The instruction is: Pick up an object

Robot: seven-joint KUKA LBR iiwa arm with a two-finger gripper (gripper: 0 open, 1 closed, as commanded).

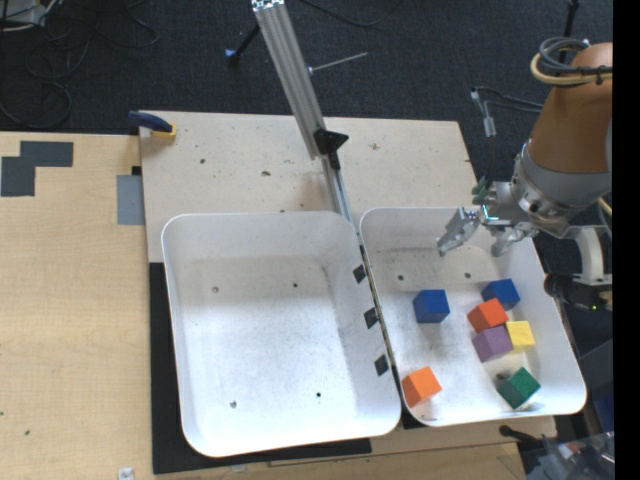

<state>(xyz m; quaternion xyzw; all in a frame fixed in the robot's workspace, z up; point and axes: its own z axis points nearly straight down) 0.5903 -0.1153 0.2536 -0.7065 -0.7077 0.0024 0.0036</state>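
Several small cubes lie in the right bin (pixel 400 230). A blue cube (pixel 431 305) sits near the middle and an orange cube (pixel 421 384) lies at the front left corner. Along the right side are a second blue cube (pixel 500 293), a red-orange cube (pixel 487 315), a yellow cube (pixel 520 334), a purple cube (pixel 491 343) and a green cube (pixel 518 386). My gripper (pixel 477 238) hangs over the far part of the right bin, above and behind the cubes. Its fingers are spread open with nothing between them.
The left bin (pixel 170 243) stands beside the right one, with dark clips (pixel 371 317) along the shared wall. A slanted aluminium post (pixel 295 78) rises behind the bins. A blue and yellow object (pixel 152 124) lies at the board's far left corner.
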